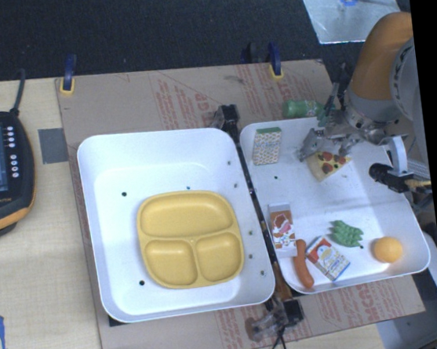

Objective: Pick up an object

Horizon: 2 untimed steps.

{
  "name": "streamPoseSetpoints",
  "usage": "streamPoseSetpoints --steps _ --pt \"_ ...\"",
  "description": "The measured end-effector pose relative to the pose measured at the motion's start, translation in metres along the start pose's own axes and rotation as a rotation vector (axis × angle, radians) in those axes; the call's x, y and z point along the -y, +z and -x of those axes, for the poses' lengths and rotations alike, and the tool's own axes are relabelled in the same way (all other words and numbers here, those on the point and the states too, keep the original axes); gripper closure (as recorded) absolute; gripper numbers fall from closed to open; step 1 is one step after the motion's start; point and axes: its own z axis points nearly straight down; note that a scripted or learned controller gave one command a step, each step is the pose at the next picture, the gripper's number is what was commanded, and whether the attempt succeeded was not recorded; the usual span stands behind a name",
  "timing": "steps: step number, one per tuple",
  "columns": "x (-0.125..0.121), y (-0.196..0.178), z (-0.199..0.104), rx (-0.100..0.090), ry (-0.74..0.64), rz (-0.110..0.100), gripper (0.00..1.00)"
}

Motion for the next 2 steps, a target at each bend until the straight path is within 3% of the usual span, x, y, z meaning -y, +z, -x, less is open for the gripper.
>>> streamPoseSetpoints --steps 1,2 --pt "-0.0019 -0.0133 0.0002 0.0 -0.003 0.004 1.0" --pt "-0.0018 -0.0131 0.0001 -0.001 -0.003 0.003 0.0"
